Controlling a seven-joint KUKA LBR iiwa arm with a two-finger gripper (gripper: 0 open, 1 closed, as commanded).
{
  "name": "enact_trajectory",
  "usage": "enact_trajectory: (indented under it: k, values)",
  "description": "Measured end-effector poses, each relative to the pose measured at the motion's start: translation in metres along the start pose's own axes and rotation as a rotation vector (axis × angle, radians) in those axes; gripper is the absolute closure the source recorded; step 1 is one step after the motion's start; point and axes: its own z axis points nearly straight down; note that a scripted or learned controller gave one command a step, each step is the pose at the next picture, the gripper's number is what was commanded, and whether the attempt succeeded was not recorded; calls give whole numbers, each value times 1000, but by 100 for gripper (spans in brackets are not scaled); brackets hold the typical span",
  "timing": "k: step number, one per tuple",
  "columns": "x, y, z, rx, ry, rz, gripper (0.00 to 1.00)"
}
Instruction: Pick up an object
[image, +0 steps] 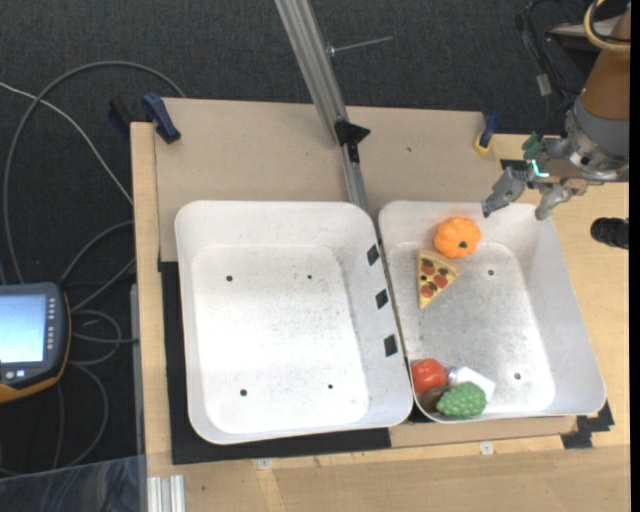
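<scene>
Green toy (462, 400) — right bin's (560, 330) near corner | arm (605, 100) above far rim | fingers (524, 194) spread — nothing held

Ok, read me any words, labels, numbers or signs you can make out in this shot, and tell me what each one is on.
No text can be read here.
Handheld pendant at the left edge: its screen is lit, but too blurred and washed out to read.
Two white bins: black spots and specks, no lettering.
Pizza slice toy, orange pumpkin toy, gripper: no visible labels.
</scene>
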Motion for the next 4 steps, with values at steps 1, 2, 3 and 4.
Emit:
enact_trajectory:
  k: [1,2,3,4]
  values:
    - [0,0,-3,-3,-2,-1,0]
    - [-2,-3,60,2,0,1,0]
    - [5,2,107,0,0,-1,0]
    - [5,3,153,-6,-1,1,0]
